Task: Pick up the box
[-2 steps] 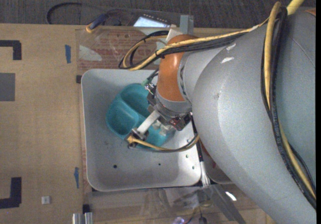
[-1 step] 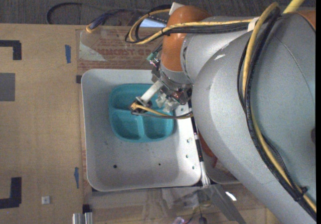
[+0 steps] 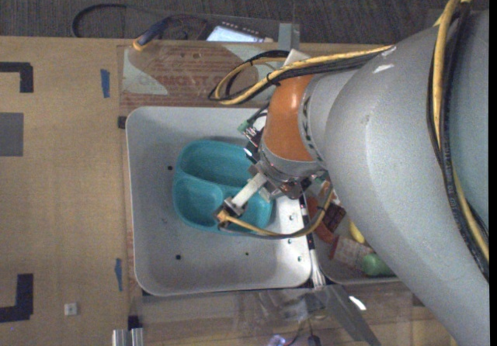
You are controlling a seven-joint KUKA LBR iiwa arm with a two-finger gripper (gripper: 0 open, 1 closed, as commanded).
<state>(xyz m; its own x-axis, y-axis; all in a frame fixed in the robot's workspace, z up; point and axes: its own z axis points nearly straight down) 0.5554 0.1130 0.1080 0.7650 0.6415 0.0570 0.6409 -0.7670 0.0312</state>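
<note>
A teal box [image 3: 203, 175] is lying open side up in the left bin [image 3: 151, 247], around that bin's middle. The arm [image 3: 373, 143] is reaching in across the left bin's right wall, and the gripper [image 3: 273, 181] is sitting over the box's right side. I cannot tell whether it is released or clenched, since the wrist is covering it. Just past the left bin's right wall, a green thing [image 3: 377, 264] and a red-brown thing [image 3: 332, 220] are lying partly under the arm.

A divided dish [image 3: 203, 180] lies in the left bin [image 3: 149, 212], beneath the arm [image 3: 373, 143].
</note>
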